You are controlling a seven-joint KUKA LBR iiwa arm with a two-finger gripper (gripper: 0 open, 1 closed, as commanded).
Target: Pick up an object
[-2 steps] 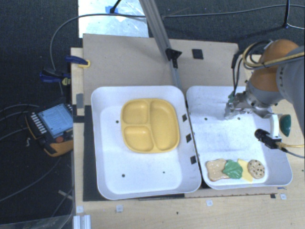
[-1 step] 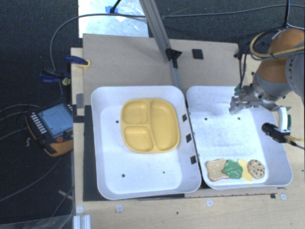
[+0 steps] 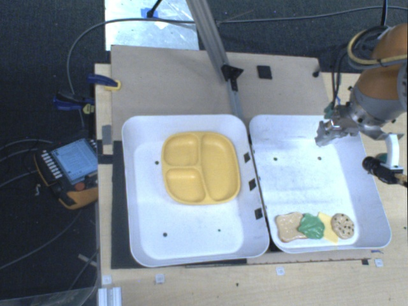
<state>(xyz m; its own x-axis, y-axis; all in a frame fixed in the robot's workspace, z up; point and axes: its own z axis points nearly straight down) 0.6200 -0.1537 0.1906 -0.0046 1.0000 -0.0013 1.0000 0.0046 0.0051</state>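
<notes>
Left, yellow divided plate (image 3: 201, 167) in white bin (image 3: 143, 234), right bin (image 3: 357, 171) holding toy foods (image 3: 314, 227), gripper (image 3: 329, 131) state unclear

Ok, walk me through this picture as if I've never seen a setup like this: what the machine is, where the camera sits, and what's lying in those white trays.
This is one photo from a camera fixed above a workbench, looking down at a slant. The grey and orange shape at the right is a robot arm reaching in. At its end is the gripper, the part meant to grab things. It hangs over the upper part of the right bin, and nothing can be seen held in it.

Two shallow white bins sit side by side. The left bin holds a yellow plate split into three compartments. Along the near edge of the right bin lie small toy foods in a row: a slice of toast, a green leafy piece, a yellow piece and a chocolate chip cookie. The job is to pick one object up.
</notes>
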